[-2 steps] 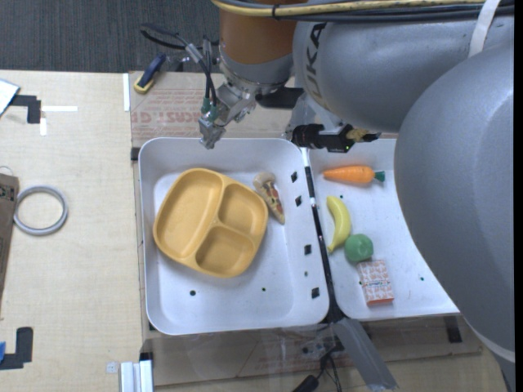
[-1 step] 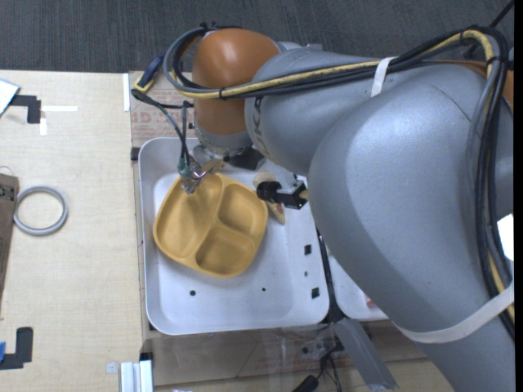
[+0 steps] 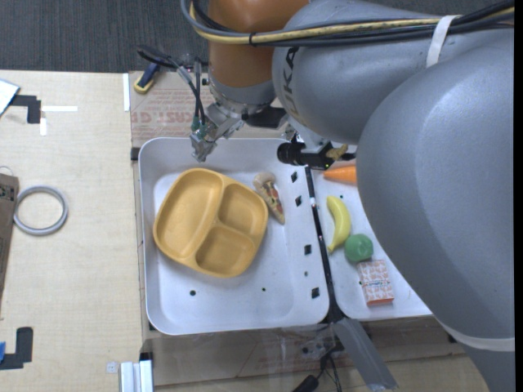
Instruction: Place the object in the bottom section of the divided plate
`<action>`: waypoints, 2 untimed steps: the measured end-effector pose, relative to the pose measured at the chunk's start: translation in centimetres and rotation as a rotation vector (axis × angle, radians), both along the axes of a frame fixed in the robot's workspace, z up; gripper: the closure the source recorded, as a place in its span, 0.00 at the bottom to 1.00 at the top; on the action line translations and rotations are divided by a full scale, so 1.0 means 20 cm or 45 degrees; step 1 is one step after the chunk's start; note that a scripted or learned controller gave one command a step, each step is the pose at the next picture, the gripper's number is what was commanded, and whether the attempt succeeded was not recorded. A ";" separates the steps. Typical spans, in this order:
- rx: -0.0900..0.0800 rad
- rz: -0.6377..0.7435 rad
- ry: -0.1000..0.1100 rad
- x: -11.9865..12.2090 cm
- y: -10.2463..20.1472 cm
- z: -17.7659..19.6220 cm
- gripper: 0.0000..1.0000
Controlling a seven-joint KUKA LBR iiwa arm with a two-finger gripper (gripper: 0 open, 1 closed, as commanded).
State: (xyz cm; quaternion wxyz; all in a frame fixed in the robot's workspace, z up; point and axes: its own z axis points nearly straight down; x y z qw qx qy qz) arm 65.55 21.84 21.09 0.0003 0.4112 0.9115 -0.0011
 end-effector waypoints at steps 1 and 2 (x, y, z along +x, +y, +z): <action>-0.001 -0.153 0.001 -0.05 0.00 0.50 1.00; -0.003 -0.231 0.005 0.02 0.00 -0.26 1.00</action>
